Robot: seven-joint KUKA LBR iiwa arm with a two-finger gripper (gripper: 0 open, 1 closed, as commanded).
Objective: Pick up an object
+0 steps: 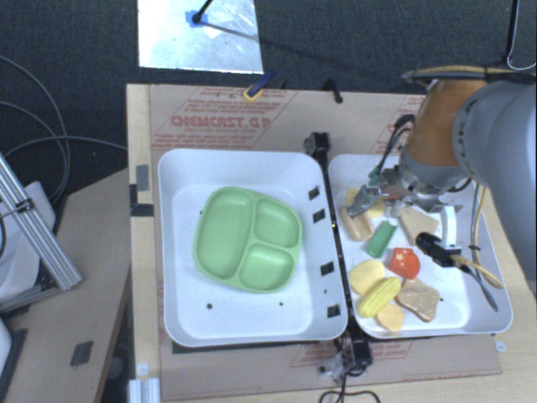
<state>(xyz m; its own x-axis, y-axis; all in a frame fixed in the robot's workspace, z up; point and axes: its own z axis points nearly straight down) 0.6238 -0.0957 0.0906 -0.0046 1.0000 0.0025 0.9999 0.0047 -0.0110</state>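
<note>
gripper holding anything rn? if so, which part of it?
Cannot tell. The gripper is low in the right bin, at the tan food piece beside the green piece, but the view doesn't show anything between its fingers.

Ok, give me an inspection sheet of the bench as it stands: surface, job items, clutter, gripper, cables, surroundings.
Surface: cardboard-covered bench bearing two shallow white bins, left bin and right bin.
Job's things: right bin holds toy food: green cylinder, red piece, yellow corn cob, tan bread slice.
Clutter: pale green divided plate in left bin.
Gripper: two-finger gripper low over the right bin's upper left; grasp unclear.
Cables: dark cables on the floor, left.
Surroundings: silver sheet on dark carpet; aluminium frame at left.
</note>
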